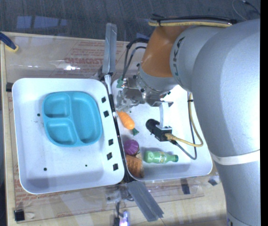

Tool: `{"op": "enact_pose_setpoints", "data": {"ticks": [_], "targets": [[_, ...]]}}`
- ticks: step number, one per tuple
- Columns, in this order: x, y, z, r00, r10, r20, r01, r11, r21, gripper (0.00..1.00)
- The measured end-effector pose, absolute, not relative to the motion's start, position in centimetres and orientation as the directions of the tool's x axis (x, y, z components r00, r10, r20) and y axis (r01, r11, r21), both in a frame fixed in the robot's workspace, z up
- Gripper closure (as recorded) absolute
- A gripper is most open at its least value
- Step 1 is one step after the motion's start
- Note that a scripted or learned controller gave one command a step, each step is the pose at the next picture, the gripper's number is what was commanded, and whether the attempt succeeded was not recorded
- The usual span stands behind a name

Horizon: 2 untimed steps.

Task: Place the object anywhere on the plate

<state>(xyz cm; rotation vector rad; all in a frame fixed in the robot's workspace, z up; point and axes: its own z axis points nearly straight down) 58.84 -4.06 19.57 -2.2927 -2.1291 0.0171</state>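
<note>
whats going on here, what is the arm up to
A grey robot arm reaches in from the right over the right bin, its gripper low near the bin's left wall, just above a toy carrot. A purple vegetable, a green bottle and a brown item lie nearby. The blue divided plate sits in the left bin, nothing on it yet.

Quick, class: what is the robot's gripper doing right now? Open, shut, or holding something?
Gripper: cannot be told. It sits low in the right bin just above the carrot.
</note>
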Motion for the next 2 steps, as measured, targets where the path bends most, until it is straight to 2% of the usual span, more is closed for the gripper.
{"op": "enact_pose_setpoints", "data": {"ticks": [1, 2], "targets": [[57.38, 0.47, 18.87, -0.147, 0.989, 0.001, 0.989, 0.147, -0.008, 1.0], [57.38, 0.45, 18.88, -0.147, 0.989, 0.001, 0.989, 0.147, -0.008, 0.0]]}}
